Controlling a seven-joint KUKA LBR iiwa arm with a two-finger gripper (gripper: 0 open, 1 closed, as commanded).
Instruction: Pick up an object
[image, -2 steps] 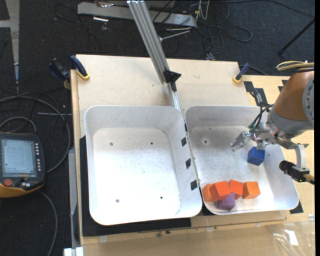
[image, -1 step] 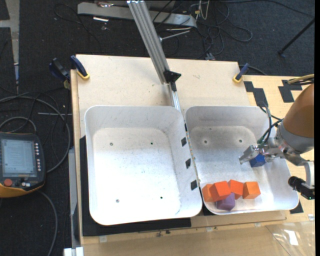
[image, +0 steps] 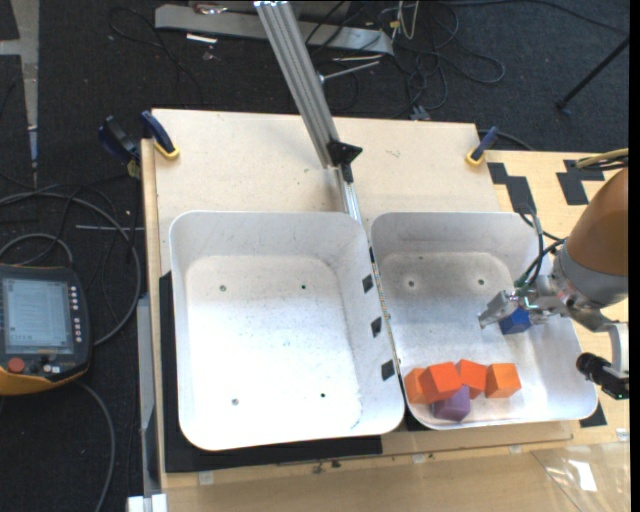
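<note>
My gripper (image: 507, 314) hangs over the right part of the right bin (image: 440, 250), reaching in from the right edge. A small blue block (image: 516, 322) sits between its grey fingers (image: 493, 309), which are shut on it. Along the bin's front wall lie three orange blocks: a larger one (image: 432, 383), a middle one (image: 472, 375) and one on the right (image: 503, 380). A purple block (image: 453, 404) rests just in front of them, touching the orange ones. The grey arm with its orange band (image: 605, 225) rises at the far right.
The left bin (image: 200, 250) stands beside the right one, sharing a middle edge. A slanted metal rail (image: 305, 90) runs from the top down to the bins' back junction. Clamps sit at the board's back corners. A teach pendant (image: 35, 330) lies far left.
</note>
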